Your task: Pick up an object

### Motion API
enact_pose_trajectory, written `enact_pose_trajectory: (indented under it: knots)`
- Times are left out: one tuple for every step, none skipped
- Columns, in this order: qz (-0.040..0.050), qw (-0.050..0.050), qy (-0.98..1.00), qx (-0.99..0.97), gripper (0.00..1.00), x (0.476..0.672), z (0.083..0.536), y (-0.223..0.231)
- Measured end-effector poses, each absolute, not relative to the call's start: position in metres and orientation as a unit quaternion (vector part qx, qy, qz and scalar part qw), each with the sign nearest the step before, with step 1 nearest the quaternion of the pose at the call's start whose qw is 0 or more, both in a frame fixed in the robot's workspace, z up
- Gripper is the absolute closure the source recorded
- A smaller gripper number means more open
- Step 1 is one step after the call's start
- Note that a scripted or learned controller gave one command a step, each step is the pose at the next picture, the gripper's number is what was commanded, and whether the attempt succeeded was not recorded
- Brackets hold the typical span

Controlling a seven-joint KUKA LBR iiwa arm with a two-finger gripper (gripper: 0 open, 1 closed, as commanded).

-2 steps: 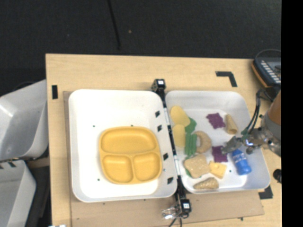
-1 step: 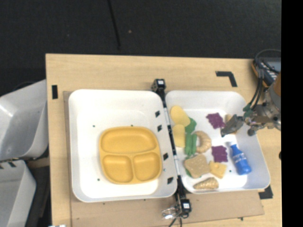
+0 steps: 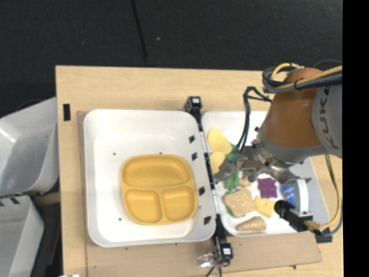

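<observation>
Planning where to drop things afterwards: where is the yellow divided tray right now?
The yellow divided tray lies flat in the left bin, toward its near right part, beside the wall shared with the right bin.

Yellow divided tray [image 3: 157, 189] (three compartments) in left white bin [image 3: 98, 154]; wooden bench [image 3: 150, 85] beneath.

I see my gripper [image 3: 235, 167] low in the right bin [image 3: 230, 119] among small food pieces, while a yellow divided tray [image 3: 158, 188] lies in the left bin [image 3: 104, 154].
</observation>
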State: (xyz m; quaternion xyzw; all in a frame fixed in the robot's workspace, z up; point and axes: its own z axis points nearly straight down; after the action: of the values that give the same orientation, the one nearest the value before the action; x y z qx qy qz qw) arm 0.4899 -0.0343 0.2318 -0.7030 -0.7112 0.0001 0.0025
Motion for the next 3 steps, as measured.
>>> enact_pose_trajectory:
  knots:
    - [-0.0014,-0.002,-0.707,-0.707,1.00,0.491,0.246,-0.042]
    - [-0.0026,0.000,-0.711,-0.703,1.00,0.490,0.277,0.051]
    - [-0.0083,-0.006,-0.709,-0.705,1.00,0.491,0.443,0.053]
